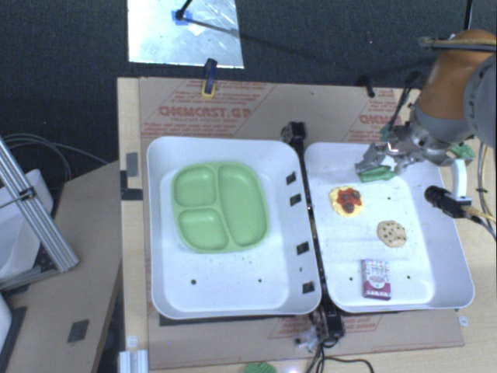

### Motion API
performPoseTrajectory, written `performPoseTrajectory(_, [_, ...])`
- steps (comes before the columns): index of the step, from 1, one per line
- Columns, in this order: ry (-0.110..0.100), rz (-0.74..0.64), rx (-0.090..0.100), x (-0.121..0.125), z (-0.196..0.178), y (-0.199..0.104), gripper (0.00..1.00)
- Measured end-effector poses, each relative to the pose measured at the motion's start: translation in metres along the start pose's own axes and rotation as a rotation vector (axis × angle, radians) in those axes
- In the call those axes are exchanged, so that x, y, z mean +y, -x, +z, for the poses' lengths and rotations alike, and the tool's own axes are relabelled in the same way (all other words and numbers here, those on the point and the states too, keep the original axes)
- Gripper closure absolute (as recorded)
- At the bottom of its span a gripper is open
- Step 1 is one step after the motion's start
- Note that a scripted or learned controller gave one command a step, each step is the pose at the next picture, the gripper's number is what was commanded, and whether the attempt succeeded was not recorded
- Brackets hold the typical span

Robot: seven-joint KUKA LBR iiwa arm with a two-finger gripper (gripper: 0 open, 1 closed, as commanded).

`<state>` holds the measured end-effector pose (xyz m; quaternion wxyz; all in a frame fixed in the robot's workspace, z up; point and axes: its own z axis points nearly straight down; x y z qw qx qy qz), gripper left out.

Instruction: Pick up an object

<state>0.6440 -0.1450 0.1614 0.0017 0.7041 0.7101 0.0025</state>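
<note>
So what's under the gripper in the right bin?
A green object lies directly beneath the gripper, on the right bin floor. The gripper covers its upper part, so its full shape is hidden.

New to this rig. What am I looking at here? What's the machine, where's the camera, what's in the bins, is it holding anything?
One camera sits above the bench and looks down at a slant. The grey arm with an orange band comes in from the right; its hand is down at the far end of the right bin, right at a green object. From this angle I can't tell whether it actually grips it. Also in the right bin lie a toy pizza slice, a cookie and a small red packet. The left bin holds a green divided plate. Both bins rest on a cardboard sheet.
</note>
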Motion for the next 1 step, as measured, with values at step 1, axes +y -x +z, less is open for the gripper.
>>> performPoseTrajectory(1, [-0.006, -0.001, 0.003, -0.0574, -0.0247, -0.0756, 1.0])
